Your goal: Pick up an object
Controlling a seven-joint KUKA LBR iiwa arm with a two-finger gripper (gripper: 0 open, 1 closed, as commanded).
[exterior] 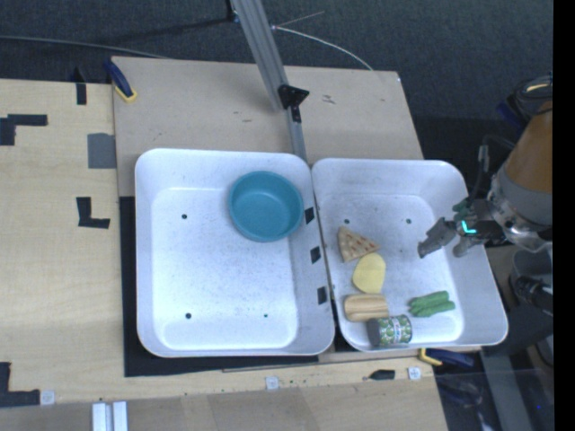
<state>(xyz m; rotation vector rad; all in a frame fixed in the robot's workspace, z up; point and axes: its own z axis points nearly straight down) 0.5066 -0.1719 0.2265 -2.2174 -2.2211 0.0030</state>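
My gripper [449, 241] hangs over the right side of the right bin [395, 180], at the end of the arm with the orange band. Its two dark fingers [435, 240] stand apart, open, with nothing between them. Below it, near the bin's front right, lies a green pod-shaped toy [431, 303]. Further left in the same bin are a tan waffle wedge [356, 241], a yellow rounded piece [369, 273], a tan cylinder [366, 306] and a small can [391, 330].
A blue bowl [265, 205] sits at the back right of the left bin [171, 268]. A grey metal pole [260, 39] slants down to the gap between the bins. The bench top spreads to the left.
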